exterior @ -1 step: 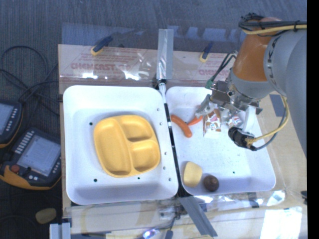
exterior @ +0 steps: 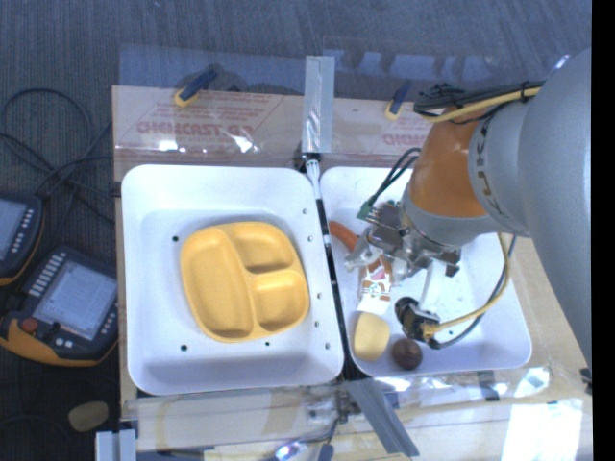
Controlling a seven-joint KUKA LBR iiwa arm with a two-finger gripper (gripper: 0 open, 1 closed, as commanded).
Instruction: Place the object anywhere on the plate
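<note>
In the camera view, looking down on the counter, my end effector (exterior: 386,255) hangs low in the right bin (exterior: 500,339), close to that bin's left wall. My own wrist covers it from above, so I cannot tell whether it is released or clenched, or whether anything is in it.

Just below it lies a white-and-red packet (exterior: 376,286), which I judge to be the object I am after. Whether the end effector touches it, I cannot tell. An orange piece (exterior: 342,234) lies just beside it, toward the wall. Nearer the front sit a pale yellow lump (exterior: 371,334), at the packet's lower end, and a brown ball (exterior: 407,353) just beside the lump. The yellow plate (exterior: 245,277) lies in the left bin (exterior: 154,209), three compartments up, with no object on it yet.

The step in hand, as I read it, is securing the packet. To do it well I should:

- Settle squarely across its narrow width, staying off the lump and the orange piece.
- Clench only once the packet is truly inside the grip, since a flat, slick thing is likely to slide away or tip.
- Rise straight up, high enough to clear the ridge where the two bins meet, before crossing left.
- Aim for the plate's middle, since any compartment will do, and let go low.
</note>
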